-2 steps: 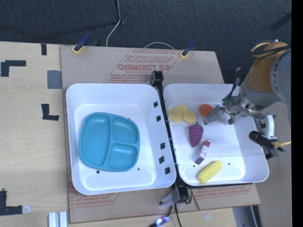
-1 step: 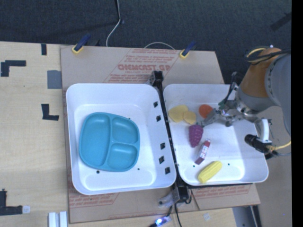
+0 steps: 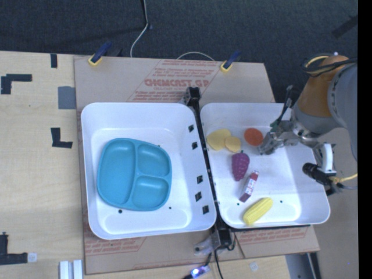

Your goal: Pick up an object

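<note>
Corn (image 3: 257,210) at near edge of right bin (image 3: 311,214), untouched; my pincer (image 3: 265,146) hovers just beside orange disc (image 3: 253,136) at far side, jaw gap can't tell, nothing seen gripped; disc prob light, stiff, slick plastic — pinch across rim.

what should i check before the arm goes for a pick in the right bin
1. Gripper over the right bin: ok, it sits near the upper right part.
2. Nearest target: ok, the orange round piece lies just left of the gripper.
3. Fingers open: cannot tell.
4. Anything already held: cannot tell, nothing seen between the fingers.
5. Crowding: not ok, the yellow discs and purple grapes lie close to the orange piece.
6. Corn and small red-and-white packet: ok, apart from the rest.
</note>
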`<state>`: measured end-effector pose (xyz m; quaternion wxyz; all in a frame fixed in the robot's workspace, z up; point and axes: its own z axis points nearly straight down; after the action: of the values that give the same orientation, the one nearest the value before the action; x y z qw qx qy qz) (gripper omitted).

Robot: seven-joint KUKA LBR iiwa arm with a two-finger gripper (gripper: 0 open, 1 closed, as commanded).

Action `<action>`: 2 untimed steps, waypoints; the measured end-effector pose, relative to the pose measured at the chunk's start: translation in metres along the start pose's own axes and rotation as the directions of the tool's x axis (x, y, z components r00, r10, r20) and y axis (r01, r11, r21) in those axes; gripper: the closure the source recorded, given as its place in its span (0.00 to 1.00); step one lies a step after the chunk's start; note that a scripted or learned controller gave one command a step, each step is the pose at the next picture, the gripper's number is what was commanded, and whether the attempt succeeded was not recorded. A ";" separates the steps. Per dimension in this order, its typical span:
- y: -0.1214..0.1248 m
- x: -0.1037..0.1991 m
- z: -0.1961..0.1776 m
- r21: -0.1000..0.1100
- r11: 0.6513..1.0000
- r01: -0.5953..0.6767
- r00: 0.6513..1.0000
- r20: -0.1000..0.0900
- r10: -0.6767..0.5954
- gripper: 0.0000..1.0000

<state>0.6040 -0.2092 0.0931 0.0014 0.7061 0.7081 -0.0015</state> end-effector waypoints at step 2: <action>-0.010 0.001 -0.084 0.000 1.000 -0.002 1.000 -0.004 0.002 1.00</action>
<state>0.5944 -0.2083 0.1770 0.0002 0.7068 0.7075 -0.0002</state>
